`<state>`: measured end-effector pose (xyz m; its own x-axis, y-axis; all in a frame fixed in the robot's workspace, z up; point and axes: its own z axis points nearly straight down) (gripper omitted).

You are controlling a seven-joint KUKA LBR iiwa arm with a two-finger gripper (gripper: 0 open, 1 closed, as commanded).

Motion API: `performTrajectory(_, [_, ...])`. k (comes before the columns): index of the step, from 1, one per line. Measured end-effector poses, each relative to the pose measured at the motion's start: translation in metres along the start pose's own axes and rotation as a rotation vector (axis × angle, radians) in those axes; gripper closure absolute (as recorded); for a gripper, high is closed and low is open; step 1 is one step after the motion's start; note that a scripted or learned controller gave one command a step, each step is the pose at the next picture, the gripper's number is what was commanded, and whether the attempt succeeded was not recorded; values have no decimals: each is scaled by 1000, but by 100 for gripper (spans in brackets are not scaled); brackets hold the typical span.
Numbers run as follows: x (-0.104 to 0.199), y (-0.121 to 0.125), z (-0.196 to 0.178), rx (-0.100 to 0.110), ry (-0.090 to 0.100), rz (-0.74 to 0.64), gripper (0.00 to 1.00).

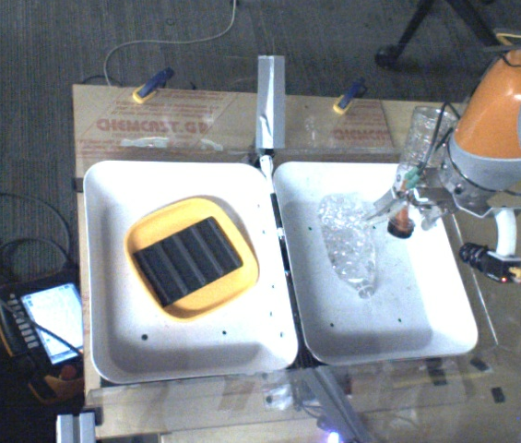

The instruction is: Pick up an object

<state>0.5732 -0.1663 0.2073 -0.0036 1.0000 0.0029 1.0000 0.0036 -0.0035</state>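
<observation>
A crumpled clear plastic bottle (348,238) lies in the right bin (426,321), running from its middle toward the front. My gripper (400,218) hangs low over the same bin, just right of the bottle's upper end, close to it or touching it. A second clear bottle-like shape (422,139) stands up beside my wrist at the bin's far right rim. I cannot tell whether it is held. A yellow dish with a black ridged insert (192,257) rests in the left bin (112,340).
The two bins meet at a central rim (278,238) with a grey post (270,100) behind it. Two blue-and-yellow clamps (152,85) hold the cardboard backing. A black cable plug (486,258) hangs off the arm at the right bin's right edge.
</observation>
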Motion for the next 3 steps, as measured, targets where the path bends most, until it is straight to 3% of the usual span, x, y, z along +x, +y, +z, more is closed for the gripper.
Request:
performTrajectory(1, [-55,35,15,0,-2,-14,0])
performTrajectory(2, [15,19,102,-1,-1,-196,0])
performTrajectory(3, [6,44,116,-12,-10,-271,0])
